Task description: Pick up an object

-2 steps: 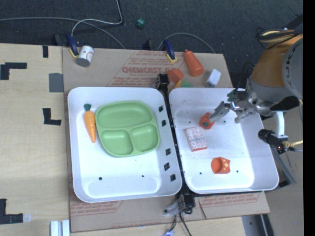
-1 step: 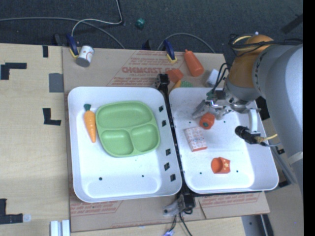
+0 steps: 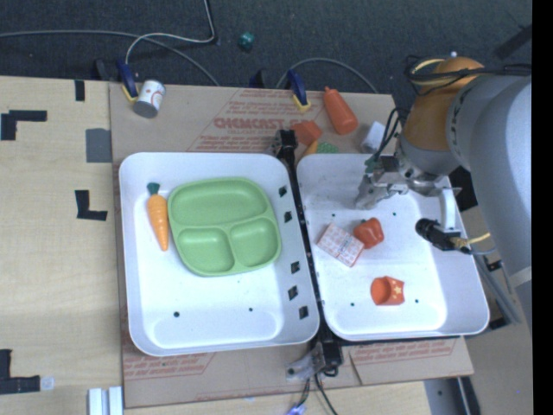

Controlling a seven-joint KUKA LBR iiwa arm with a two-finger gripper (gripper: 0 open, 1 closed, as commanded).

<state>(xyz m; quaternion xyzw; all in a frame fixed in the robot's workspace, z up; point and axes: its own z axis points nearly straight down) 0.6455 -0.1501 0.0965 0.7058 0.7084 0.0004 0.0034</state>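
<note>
On the worktop [image 3: 52, 232] we see the arm [image 3: 484, 119] bent down from the right into the right bin [image 3: 449, 309], jaws [image 3: 373, 193] empty, spread unclear, just above the red pepper [image 3: 370, 232]

Two bins sit side by side on the bench [image 3: 52, 232]. In the left bin [image 3: 138, 318] a divided plate [image 3: 226, 226] lies toward the back, with a toy carrot [image 3: 158, 219] just beside it on the left. In the right bin [image 3: 458, 309] a small box [image 3: 340, 245] touches a toy pepper [image 3: 370, 232] on its right; another small toy [image 3: 388, 291], hard to identify, lies nearer the front. Behind the bins lie a can [image 3: 149, 97] at left and a bottle [image 3: 340, 111] at right.
</note>
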